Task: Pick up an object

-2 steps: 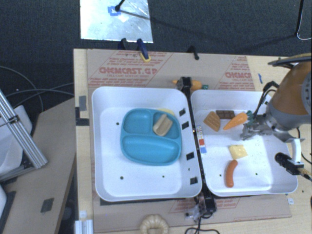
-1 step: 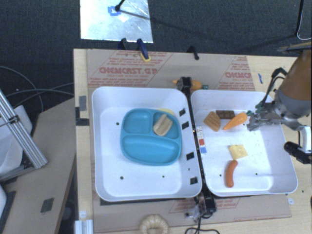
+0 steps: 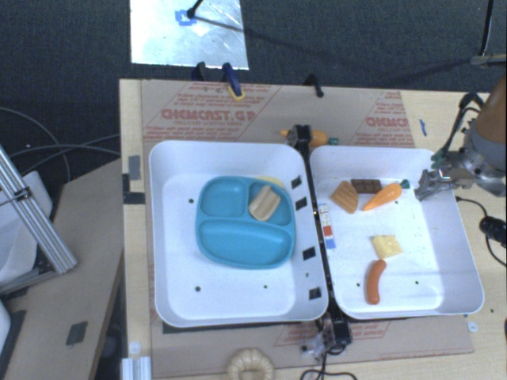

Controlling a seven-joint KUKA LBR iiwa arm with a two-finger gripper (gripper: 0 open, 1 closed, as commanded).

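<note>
Several toy foods lie in the right bin (image 3: 444,291): an orange carrot (image 3: 382,197), a tan wedge (image 3: 345,196), a dark brown bar (image 3: 366,186), a yellow cheese block (image 3: 386,246) and a red-orange sausage (image 3: 375,281). My gripper (image 3: 432,183) hangs over the bin's upper right rim, a short way right of the carrot's tip. I see nothing between its fingers. The arm enters from the right edge.
The left bin (image 3: 178,212) holds a blue compartment plate (image 3: 242,224) with a tan bread piece (image 3: 264,203) in its upper right compartment. A black divider with clips (image 3: 313,212) runs between the bins. A cable lies right of the right bin.
</note>
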